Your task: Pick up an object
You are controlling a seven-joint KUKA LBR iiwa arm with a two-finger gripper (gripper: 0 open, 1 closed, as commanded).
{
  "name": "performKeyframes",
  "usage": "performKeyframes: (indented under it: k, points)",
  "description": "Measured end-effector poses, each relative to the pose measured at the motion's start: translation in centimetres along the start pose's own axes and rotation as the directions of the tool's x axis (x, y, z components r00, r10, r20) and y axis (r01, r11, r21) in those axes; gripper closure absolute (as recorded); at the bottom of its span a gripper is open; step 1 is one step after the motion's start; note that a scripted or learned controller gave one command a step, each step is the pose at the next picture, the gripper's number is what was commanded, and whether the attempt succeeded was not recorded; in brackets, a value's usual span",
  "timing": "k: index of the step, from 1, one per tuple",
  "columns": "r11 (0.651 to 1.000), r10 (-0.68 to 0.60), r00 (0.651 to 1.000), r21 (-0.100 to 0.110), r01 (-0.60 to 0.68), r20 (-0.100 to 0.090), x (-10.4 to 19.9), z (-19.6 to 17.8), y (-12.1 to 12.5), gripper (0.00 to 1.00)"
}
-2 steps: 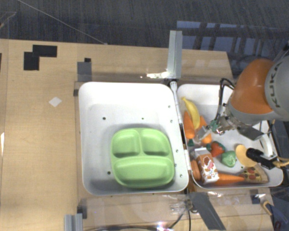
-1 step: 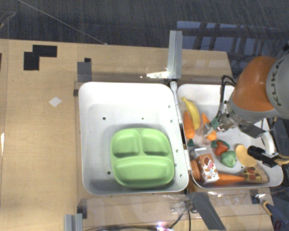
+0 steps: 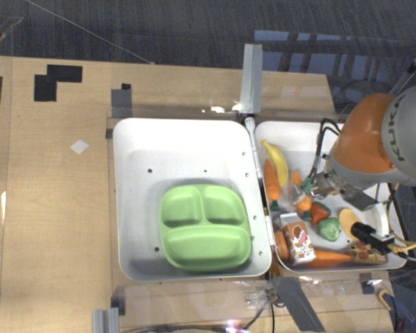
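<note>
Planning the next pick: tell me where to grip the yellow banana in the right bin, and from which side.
Grip the curved yellow banana across its middle, coming straight down from above. It lies flat and exposed near the right white bin's far-left corner, with an orange carrot close alongside.

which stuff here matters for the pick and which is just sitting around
In play: gripper down in the right bin, among the banana, long carrot, small carton and green toy.
Lying about: green divided plate in the left bin.
</note>
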State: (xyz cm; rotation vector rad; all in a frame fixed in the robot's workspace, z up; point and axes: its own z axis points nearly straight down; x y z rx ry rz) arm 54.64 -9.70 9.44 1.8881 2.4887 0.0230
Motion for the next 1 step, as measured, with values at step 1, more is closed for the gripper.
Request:
performKeyframes:
  k: [1]
  points:
    - [0.998, 0.062, 0.998, 0.017, -0.062, -0.004, 7.55, -9.08, 4.81, 1.00]
